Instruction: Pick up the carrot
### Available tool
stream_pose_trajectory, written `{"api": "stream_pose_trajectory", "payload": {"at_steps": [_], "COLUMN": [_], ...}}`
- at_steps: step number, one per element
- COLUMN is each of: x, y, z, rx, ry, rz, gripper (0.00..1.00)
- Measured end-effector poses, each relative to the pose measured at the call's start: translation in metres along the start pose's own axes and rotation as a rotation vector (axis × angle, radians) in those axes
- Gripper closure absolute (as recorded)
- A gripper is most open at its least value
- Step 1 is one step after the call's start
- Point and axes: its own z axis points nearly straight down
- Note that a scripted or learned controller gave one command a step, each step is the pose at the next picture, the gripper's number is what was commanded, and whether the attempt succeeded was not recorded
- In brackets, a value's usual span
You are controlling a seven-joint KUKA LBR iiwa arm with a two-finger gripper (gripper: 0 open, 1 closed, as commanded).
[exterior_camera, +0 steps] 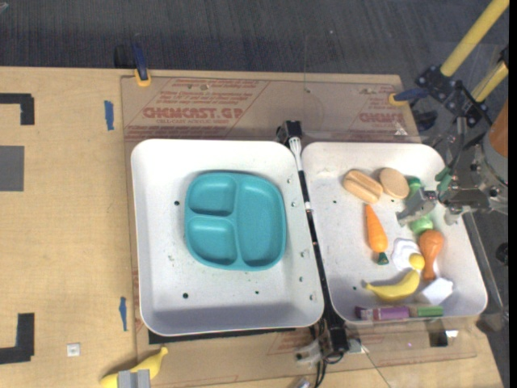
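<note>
Camera view
Gripper (426,207): low over the right bin's (339,241) far right side — whether it grips anything cannot be told.
Carrot (376,231): lying loose mid-bin, green tip toward the banana (397,285), apart from the gripper.
Bread roll (363,186): just above the carrot.
Left bin (153,241): carries a teal divided plate (236,220).

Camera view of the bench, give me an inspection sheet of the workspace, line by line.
Surface: two shallow white bins side by side on a cardboard-covered bench.
Job's things: long orange carrot lying in the right bin, untouched.
Clutter: teal divided plate in the left bin; bread roll, yellow banana, purple marker in the right.
Grippers: tool over the right bin's far-right side; finger state unclear.
Cables: nothing seen.
Surroundings: blue clamps, dark floor.
</note>
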Motion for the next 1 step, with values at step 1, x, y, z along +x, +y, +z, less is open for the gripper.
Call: {"api": "stream_pose_trajectory", "payload": {"at_steps": [1], "x": [0.0248], "y": [-0.0086], "z": [0.1414], "rx": [0.013], "ry": [0.003], "rz": [0.141], "gripper": [0.0]}}
